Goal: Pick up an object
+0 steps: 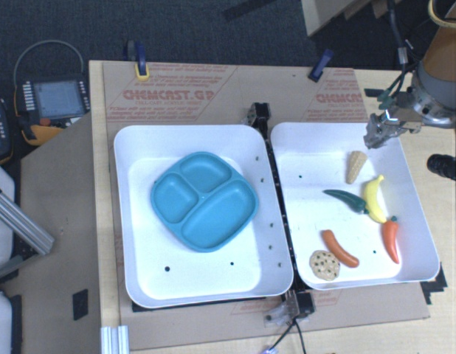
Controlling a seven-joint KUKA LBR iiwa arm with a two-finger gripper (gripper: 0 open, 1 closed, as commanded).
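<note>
The right bin (309,142) holds several toy foods. A beige bread piece (355,166) lies near its back right. A yellow banana (375,198) sits beside a dark green pepper (348,199). An orange carrot (391,240) lies by the right wall. A red sausage (339,248) and a round cookie (325,265) rest near the front. My gripper (377,135) hangs over the bin's back right corner, just above and right of the bread piece, with nothing seen held in it.
The left bin (139,264) carries a blue divided plate (204,200). A black clamp (258,113) sits between the bins at the back. The cardboard bench top (213,87) surrounds both bins. A handheld pendant (54,98) lies off the bench at left.
</note>
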